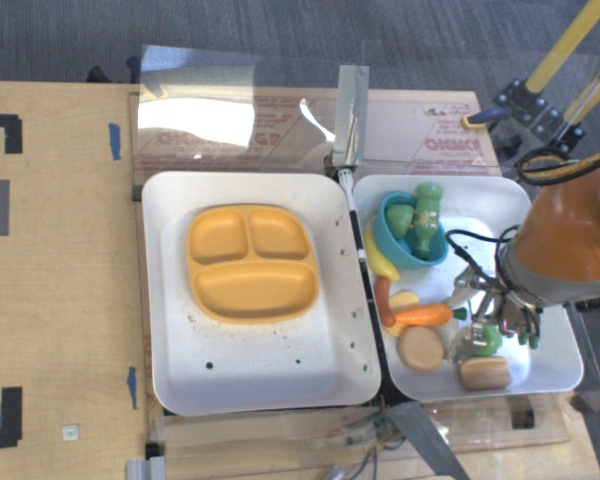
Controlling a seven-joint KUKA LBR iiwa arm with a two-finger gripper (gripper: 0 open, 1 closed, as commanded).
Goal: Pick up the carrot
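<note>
The carrot (420, 317) is orange with a small green tip and lies across the left-middle of the right bin (555, 368). My gripper (469, 316) hangs low at the carrot's right end, under the orange wrist band. It is open, with one finger (467, 288) above the tip and the other below it. The fingers stand on either side of the green tip and do not close on it.
Around the carrot lie a yellow banana (380, 260), a red piece (382, 293), a round tan bread (420, 349), a brown bun (485, 372) and a green item (488, 339). A blue bowl (395, 230) holds a green bottle (425, 213). The left bin (170, 368) carries a yellow divided plate (250, 263).
</note>
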